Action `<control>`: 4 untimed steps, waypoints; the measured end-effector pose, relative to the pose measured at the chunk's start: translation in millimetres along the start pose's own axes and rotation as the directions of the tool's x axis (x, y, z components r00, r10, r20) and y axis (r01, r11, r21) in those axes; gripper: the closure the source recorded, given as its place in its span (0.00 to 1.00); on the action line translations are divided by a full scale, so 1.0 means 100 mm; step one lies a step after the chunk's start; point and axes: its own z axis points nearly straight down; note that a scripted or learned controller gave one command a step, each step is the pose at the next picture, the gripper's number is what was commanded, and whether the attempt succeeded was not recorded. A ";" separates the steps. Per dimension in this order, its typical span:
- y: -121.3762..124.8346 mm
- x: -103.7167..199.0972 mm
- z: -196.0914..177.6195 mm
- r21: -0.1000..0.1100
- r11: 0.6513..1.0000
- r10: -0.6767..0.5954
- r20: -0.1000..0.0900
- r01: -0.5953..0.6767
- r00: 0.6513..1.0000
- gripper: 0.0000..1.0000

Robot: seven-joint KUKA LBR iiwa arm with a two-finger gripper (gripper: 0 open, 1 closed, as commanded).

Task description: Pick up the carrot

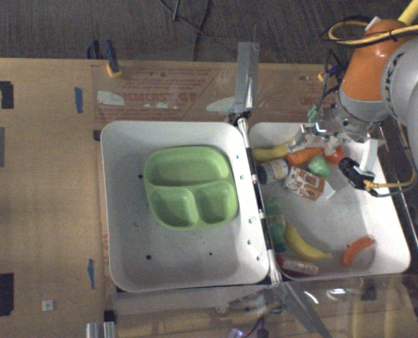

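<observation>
Wooden bench [47, 189] over dark carpet [68, 13], two white bins [124, 259], pincer [320, 136] state unclear above carrot [305, 155].

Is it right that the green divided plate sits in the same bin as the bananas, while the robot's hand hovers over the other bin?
Not quite. The camera view shows the green divided plate alone in the left bin, and the bananas lie in the right bin. The hand is over that right bin, above the food pile, not over the other one.

Orange carrot [305, 155] lies near right bin's far edge.
</observation>
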 end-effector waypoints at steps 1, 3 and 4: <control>-0.06 -0.23 0.31 -0.005 1.000 0.026 -0.011 -0.026 1.000 0.00; -0.32 0.82 -0.59 -0.002 0.998 0.061 0.001 -0.061 0.998 1.00; -1.17 0.47 -1.23 0.002 0.975 0.223 0.001 -0.223 0.975 1.00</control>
